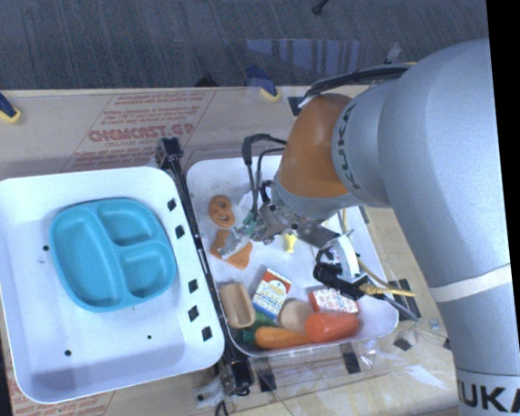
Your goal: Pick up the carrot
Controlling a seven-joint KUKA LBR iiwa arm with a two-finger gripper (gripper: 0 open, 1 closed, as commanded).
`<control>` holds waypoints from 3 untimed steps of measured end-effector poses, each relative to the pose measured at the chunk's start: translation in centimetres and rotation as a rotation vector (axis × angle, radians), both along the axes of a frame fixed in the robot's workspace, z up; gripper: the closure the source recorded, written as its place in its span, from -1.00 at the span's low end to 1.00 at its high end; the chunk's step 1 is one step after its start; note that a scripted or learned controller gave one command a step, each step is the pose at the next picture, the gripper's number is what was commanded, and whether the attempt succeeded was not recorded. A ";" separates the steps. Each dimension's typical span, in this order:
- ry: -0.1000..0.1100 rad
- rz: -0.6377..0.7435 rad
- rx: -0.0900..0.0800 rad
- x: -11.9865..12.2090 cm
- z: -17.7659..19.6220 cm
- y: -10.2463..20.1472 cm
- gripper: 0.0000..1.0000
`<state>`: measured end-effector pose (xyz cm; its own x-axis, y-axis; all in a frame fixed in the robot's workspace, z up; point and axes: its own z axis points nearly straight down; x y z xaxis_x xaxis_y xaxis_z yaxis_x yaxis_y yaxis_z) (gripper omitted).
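Placement of the long orange carrot (pixel 277 338) against the right white bin's (pixel 381 328) near wall left it apart from the pincer (pixel 260 223), whose state could not be determined.

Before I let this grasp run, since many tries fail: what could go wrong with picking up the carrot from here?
1. The carrot lies against the right bin's near wall, touching a red item and a beige round piece; the pincer could catch a neighbour instead, or hit the wall.
2. The arm's wrist hangs over the bin's middle, far from the carrot, so moving across may knock the small carton.
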<state>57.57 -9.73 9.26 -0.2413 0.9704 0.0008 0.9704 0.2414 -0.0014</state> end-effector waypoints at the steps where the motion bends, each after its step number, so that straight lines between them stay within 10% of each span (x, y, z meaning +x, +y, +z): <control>1: 0.001 0.004 -0.002 0.0 1.0 -0.1 1.00; 2: 0.002 0.005 -0.002 0.0 1.0 -0.1 -1.00; 3: -0.007 0.104 -0.003 7.1 7.9 -3.3 -1.00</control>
<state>64.68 -13.03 17.14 -0.3407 0.9402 -0.0045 0.9402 0.3407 0.0042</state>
